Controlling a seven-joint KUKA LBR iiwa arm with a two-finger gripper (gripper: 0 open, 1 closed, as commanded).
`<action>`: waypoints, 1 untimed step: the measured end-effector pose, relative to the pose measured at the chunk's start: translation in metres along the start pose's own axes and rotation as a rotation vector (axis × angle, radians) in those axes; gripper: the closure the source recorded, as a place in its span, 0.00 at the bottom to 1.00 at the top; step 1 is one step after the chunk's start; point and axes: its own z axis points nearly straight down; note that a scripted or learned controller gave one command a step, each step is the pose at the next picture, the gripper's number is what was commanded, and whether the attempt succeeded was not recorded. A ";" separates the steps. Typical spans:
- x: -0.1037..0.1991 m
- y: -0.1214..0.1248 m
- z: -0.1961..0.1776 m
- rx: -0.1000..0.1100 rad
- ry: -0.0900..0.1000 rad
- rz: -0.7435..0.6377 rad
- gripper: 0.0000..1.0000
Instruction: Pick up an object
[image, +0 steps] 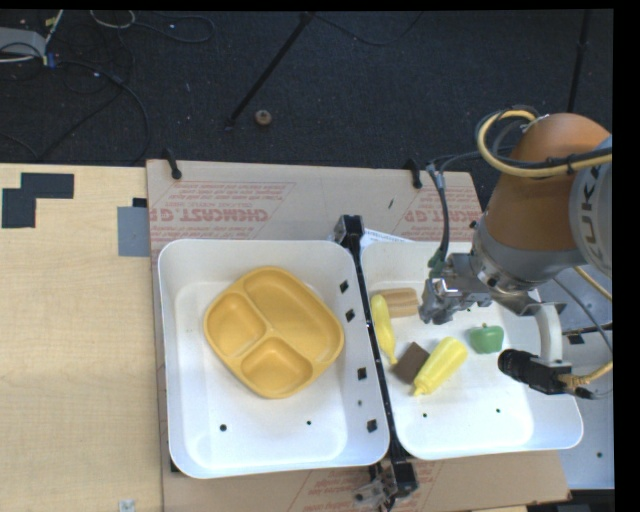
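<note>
In the camera view, the gripper (437, 305) is poised low over the right bin (520, 425) with nothing seen held, its opening not discernible, so the reach is judged under way, and a descent onto the corn cob (440, 365) just below is called for.

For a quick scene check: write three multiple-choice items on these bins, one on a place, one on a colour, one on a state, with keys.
1. Where does the divided plate lie?
A. left bin
B. right bin
C. on the cardboard

2. What colour is the small apple-like toy?
A. red
B. green
C. blue

3. How does the tool stand?
A. over the right bin
B. over the plate
C. outside both bins

Key: 1 A, the plate sits in the left bin; 2 B, it is green; 3 A, it hangs above the toys there.
</note>
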 end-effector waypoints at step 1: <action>0.043 0.021 -0.002 0.000 0.000 0.000 1.00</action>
